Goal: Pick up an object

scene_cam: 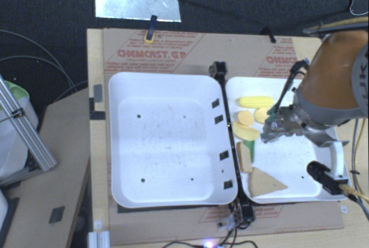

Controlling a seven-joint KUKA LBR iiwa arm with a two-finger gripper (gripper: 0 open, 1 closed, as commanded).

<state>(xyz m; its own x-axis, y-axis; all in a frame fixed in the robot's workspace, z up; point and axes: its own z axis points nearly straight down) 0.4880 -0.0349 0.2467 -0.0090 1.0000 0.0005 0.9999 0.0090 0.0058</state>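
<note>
The board (173, 48) under my bins reads CHEMCAST GP in red. My gripper (271, 131) hangs in the right bin (288, 175) — just right of the yellow pieces (249, 120), grip unclear.

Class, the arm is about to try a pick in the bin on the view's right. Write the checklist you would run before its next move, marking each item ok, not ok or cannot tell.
1. Gripper is over the right bin, where the objects lie: ok.
2. A target lies close by: ok, the yellow pieces sit beside the gripper.
3. Something is already between the fingers: cannot tell, the wrist hides them.
4. Tan triangular piece lies apart from the gripper's path: ok, it sits nearer the bin's front edge.
5. Left bin is ready to receive a drop: ok.
</note>
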